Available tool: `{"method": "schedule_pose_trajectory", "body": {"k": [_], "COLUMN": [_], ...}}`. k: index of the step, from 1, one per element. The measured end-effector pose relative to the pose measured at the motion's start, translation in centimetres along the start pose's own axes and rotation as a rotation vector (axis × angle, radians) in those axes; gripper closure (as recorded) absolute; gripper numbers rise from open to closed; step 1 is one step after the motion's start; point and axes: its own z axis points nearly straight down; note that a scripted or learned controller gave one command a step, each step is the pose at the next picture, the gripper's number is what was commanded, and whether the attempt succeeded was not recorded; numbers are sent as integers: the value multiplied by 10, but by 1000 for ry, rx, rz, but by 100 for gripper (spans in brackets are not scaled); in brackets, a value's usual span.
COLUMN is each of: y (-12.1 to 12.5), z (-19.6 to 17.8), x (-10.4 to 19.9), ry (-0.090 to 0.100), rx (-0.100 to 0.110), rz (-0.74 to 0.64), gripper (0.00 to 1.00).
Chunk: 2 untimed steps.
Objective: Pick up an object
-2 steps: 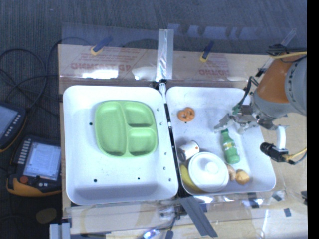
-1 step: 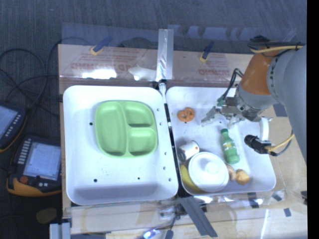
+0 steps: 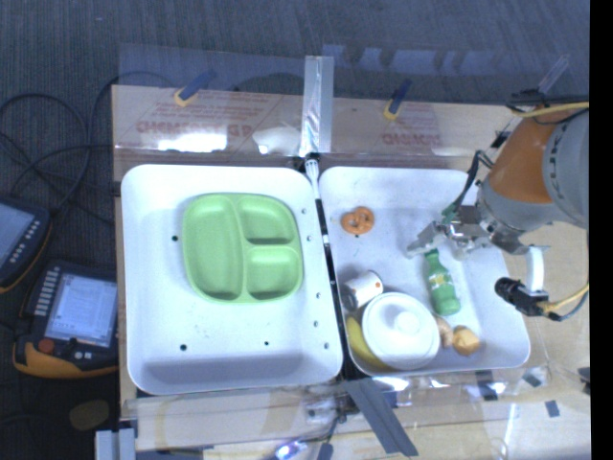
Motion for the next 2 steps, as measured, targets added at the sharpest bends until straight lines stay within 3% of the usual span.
{"method": "schedule_pose_trajectory", "body": {"k": [1,2], "y": [0,-1], "z": [-8,-134], "x": [-1,34], "ry": [-5,-9], "rx": [-2,15], "rz": [0,40], "gripper": [100,100]}}
